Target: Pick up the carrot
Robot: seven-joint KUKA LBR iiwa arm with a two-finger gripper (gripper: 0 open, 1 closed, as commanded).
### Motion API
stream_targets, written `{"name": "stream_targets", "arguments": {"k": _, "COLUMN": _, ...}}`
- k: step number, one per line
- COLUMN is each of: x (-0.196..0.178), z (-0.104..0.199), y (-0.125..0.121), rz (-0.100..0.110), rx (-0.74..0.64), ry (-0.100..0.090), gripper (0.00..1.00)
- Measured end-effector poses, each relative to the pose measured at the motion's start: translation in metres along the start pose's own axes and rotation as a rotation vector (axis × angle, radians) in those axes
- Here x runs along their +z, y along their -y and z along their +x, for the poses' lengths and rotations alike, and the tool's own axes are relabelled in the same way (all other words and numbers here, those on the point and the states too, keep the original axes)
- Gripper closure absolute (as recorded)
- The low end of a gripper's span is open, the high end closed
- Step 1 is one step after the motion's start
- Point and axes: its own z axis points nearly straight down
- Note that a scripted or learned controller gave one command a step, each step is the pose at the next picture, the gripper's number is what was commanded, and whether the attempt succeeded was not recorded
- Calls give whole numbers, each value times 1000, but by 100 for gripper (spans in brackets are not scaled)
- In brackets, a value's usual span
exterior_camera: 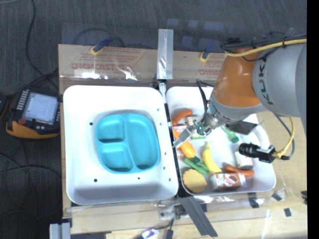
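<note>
Gripper (195, 131) hovers low over the crowded right bin (266, 183).
You can't tell its grip state; beside the carrot (186, 148), it may snag neighbouring food.

Small orange carrot (186, 148), green top, lying tilted nr right bin's left wall.

Two bins sit side by side on my bench. The left bin (75, 148) holds a divided tray (127, 142) near its middle. The right bin (266, 180) holds the loose items: the carrot (186, 148) near its left wall, a banana (211, 159) just right of it, a round bun (194, 180) in front of both, and a small box (229, 181) right of the bun. My gripper (192, 130) hangs just behind the carrot. A handheld pendant (35, 113) lies left of the bench.
</note>
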Motion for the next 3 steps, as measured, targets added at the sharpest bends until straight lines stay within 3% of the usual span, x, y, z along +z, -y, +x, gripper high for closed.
{"name": "stream_targets", "arguments": {"k": 1, "x": -8, "z": 1, "y": -1, "rz": 1, "rx": -1, "ry": -2, "gripper": 100}}
{"name": "stream_targets", "arguments": {"k": 2, "x": -8, "z": 1, "y": -1, "rz": 1, "rx": -1, "ry": -2, "gripper": 0}}
{"name": "stream_targets", "arguments": {"k": 3, "x": 0, "z": 4, "y": -4, "rz": 1, "rx": -44, "ry": -1, "gripper": 0}}
